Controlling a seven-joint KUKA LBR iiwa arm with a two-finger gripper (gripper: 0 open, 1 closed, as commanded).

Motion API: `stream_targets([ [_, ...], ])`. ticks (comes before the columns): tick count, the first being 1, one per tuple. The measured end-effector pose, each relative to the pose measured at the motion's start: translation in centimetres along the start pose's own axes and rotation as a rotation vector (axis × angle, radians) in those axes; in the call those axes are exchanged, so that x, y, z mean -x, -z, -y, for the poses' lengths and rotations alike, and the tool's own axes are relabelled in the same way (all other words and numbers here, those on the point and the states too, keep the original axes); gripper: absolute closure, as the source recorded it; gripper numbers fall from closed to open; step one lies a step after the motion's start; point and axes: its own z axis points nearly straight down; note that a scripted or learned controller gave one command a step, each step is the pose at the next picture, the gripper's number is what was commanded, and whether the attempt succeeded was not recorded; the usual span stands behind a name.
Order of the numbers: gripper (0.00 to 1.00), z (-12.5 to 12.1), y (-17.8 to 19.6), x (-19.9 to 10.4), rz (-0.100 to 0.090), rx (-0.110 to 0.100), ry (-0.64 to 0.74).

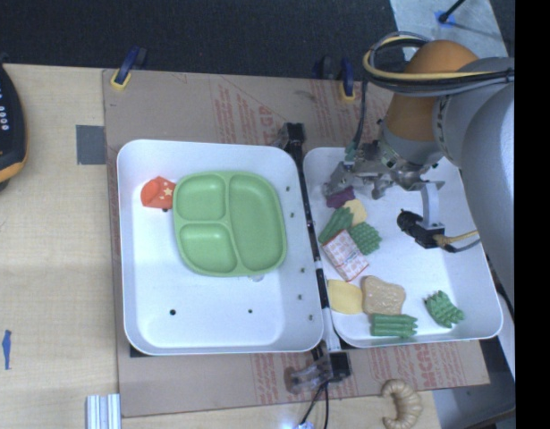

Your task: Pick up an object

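**Gripper low over the far-left corner of the right bin, purple piece beside it**

Nearest, a tan curled thing lies on the bench outside the bins, at 6 o'clock from the right bin. Just inside that bin's near wall lie a bundle of green beans and, at 5 o'clock, a leafy green piece. A tan bread slice touches the beans, and a yellow piece sits beside the slice against the left wall. The widest bare floor in this bin runs from 3 to 4 o'clock.

At 9 o'clock a pink-red packet lies close to the left wall, crowded by a ribbed green piece and a long green piece. A small yellow bit lies just beyond them.

The purple piece lies at 11 o'clock, near the left wall. It is small and dark, and its shape is hard to make out beside the gripper. Whether the gripper is wide, narrow or closed on anything I cannot tell.

In the left bin a green divided plate fills the far half. A red piece touches its rim at 10 o'clock. White floor shows from 4 to 8 o'clock.
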Motion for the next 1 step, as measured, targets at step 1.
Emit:
stream_targets([
  [1, 0.0, 0.02, -0.01, -0.42, 0.0, -0.002, 0.001],
])
